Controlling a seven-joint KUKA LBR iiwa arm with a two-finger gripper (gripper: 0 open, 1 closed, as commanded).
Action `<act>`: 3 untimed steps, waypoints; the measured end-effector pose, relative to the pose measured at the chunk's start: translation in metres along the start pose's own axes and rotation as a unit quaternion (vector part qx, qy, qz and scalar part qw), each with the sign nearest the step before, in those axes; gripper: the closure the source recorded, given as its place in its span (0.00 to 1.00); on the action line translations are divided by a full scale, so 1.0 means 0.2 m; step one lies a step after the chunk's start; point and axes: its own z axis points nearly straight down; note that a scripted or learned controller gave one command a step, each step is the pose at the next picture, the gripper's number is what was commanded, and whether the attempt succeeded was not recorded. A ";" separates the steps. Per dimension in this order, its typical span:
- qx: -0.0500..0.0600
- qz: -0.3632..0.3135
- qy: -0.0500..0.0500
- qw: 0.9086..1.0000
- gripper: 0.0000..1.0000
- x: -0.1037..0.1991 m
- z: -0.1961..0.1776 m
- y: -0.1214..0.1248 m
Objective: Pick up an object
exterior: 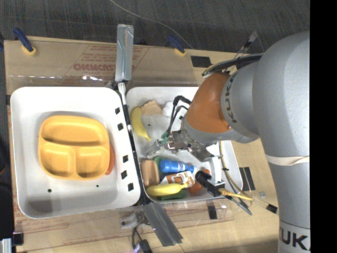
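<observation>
I can't tell the end effector [171, 139] state. Blue bottle [176, 166] below it looks light, rigid, slick; I'd grip across its middle.

A yellow plastic tray with three compartments [75, 146] lies in the middle of the left shallow white bin [26, 104]. A flat brown cardboard sheet with red printing [95, 62] covers the table under both bins. Two blue clamps [24, 40] grip the cardboard's far edge, one at the left corner and one [176, 42] near the middle. A thin grey metal bar [124, 51] stands at the far edge between the bins.
</observation>
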 end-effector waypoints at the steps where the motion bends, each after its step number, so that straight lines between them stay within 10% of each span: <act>1: -0.005 0.000 -0.002 1.000 0.00 0.02 -0.01 -0.17; 2: -0.007 -0.003 -0.002 1.000 1.00 0.02 -0.06 -0.16; 3: -0.008 0.004 -0.003 1.000 1.00 -0.06 -0.78 0.14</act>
